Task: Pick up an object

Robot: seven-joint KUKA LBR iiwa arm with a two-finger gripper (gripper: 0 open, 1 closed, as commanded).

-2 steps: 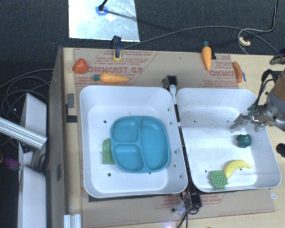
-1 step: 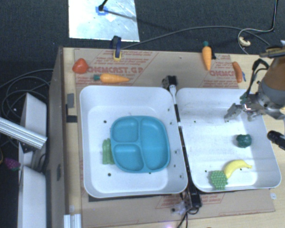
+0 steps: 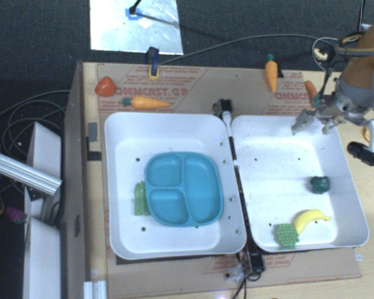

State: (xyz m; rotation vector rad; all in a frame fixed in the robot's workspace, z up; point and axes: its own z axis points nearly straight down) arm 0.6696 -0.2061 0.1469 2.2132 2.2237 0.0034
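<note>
My gripper (image 3: 313, 124) hangs over the far right corner of the right bin (image 3: 268, 143), open, with nothing between its fingers. In that bin, nearer the front, lie a dark green round object (image 3: 320, 184), a yellow banana (image 3: 310, 218) and a bumpy green bunch (image 3: 286, 235) touching the banana's left end. All three lie well in front of the gripper. The left bin (image 3: 128, 142) holds a blue divided plate (image 3: 184, 187) with a green vegetable piece (image 3: 140, 198) at its left edge.
On the cardboard behind the bins lie a tomato (image 3: 105, 86), a carrot (image 3: 149, 103), a second carrot (image 3: 272, 73) and a small orange piece (image 3: 310, 91) close to the gripper. A black clip (image 3: 224, 108) sits at the divider between the bins. Cables run along the left.
</note>
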